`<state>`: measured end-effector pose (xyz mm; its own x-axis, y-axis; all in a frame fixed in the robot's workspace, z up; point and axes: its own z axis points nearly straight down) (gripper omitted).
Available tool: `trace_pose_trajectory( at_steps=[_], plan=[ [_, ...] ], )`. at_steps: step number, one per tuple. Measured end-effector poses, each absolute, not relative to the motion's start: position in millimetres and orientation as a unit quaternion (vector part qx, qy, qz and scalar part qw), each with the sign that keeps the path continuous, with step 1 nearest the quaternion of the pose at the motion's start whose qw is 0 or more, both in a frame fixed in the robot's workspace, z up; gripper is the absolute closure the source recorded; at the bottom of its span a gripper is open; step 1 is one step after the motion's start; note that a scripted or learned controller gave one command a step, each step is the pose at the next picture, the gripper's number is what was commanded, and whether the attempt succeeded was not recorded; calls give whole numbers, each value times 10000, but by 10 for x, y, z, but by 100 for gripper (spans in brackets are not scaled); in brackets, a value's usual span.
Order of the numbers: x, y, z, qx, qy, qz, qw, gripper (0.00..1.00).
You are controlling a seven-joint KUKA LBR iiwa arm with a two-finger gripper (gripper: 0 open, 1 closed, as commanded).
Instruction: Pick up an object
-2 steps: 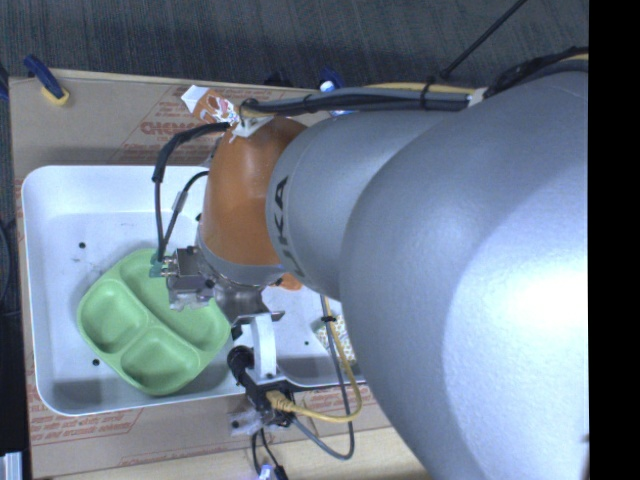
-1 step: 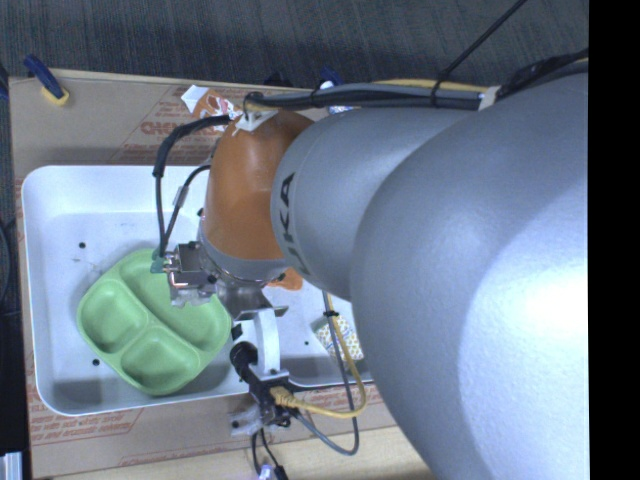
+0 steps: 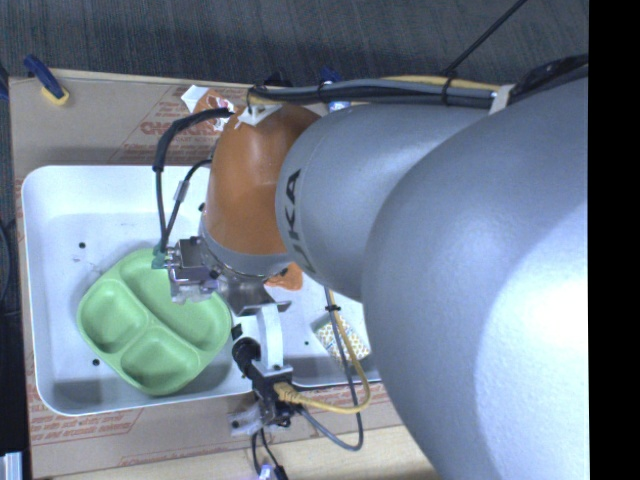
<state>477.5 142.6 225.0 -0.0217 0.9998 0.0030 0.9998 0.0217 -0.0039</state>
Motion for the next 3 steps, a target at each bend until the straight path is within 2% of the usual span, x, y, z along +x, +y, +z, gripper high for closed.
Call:
trace_pose_trajectory(
  at_steps=[2, 3],
  plan=[
    [4788, 1445, 2453, -6932, -7207, 1, 35, 100],
    [5176, 2149, 3233, -7041, -7101, -5, 2, 100]
  ],
)
